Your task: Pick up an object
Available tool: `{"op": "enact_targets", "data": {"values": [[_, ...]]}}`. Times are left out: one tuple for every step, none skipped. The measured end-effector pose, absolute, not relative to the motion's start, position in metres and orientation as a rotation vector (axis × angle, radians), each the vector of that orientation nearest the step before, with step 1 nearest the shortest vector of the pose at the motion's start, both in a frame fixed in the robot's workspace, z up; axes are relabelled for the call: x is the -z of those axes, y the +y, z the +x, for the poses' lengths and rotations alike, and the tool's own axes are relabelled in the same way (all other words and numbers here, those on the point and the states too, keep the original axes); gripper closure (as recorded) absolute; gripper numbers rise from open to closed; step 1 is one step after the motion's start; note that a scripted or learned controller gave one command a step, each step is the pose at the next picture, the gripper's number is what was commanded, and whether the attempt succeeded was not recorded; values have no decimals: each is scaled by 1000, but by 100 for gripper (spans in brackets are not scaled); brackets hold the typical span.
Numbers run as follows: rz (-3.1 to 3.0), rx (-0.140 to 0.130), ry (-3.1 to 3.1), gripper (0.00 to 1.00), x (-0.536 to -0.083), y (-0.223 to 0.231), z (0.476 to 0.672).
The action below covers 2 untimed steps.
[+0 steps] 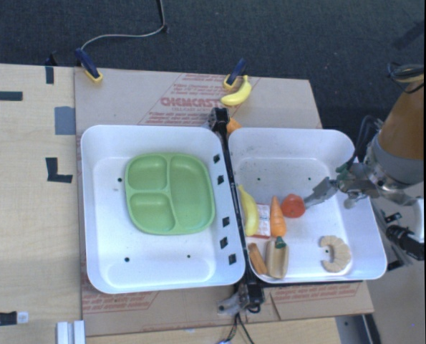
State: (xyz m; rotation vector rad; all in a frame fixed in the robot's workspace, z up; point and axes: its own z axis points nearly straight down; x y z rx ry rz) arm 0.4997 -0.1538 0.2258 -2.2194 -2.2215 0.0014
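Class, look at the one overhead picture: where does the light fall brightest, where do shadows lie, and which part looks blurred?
Camera view: brightest on the white bins, whose floors look washed out; a soft grey shadow lies on the right bin's floor above the tomato; the tool and wrist look slightly blurred, while the green tray is sharp.

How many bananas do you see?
2. One banana lies inside the right bin, along its left wall beside the carrot. The other banana sits outside the bins, on the cardboard behind them. None looks hidden.
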Motion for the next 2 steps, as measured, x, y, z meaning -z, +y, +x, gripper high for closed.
{"op": "enact_targets", "data": {"values": [[-2217,-3,-2221,0,-161,-108,535],[-2221,7,-2225,0,-89,-117,534]]}}
